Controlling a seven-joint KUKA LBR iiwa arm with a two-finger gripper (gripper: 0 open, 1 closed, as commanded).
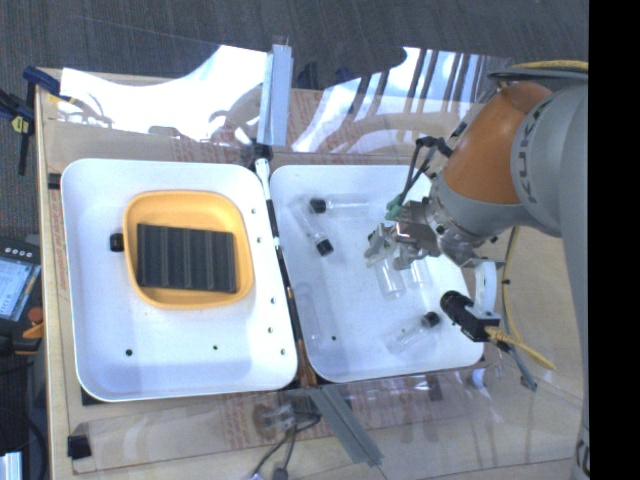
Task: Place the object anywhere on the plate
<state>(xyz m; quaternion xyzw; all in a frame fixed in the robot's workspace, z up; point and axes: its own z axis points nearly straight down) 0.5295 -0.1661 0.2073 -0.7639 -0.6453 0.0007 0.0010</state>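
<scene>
Several small clear plastic vials with black caps lie scattered in the right-hand shallow white bin point(330, 353): one vial point(338, 206) toward 11 o'clock of that bin, a shorter one point(322, 244) just below it, a third point(412, 332) toward 5 o'clock, and a clear one point(389, 280) near the bin's middle, right under the tool point(392, 249). Which of them is the task's object cannot be told for sure; the one beneath the tool is nearest to it. The tool hangs over the centre-right of this bin, and whether it is spread or closed, or has hold of anything, cannot be told, since its metal parts blur into the clear plastic below. Behind it, toward 2 o'clock, rises the grey arm with its orange band point(490, 148), with cables trailing along the bin's right edge. The yellow rounded plate point(187, 211) with a dark ribbed rectangular insert point(187, 258) sits in the left-hand white bin point(150, 373), well apart from the vials, with the raised rims of both bins between. A small black piece point(117, 242) lies at the plate's 9 o'clock edge. Both bins rest on the wooden worktop point(200, 433).
</scene>
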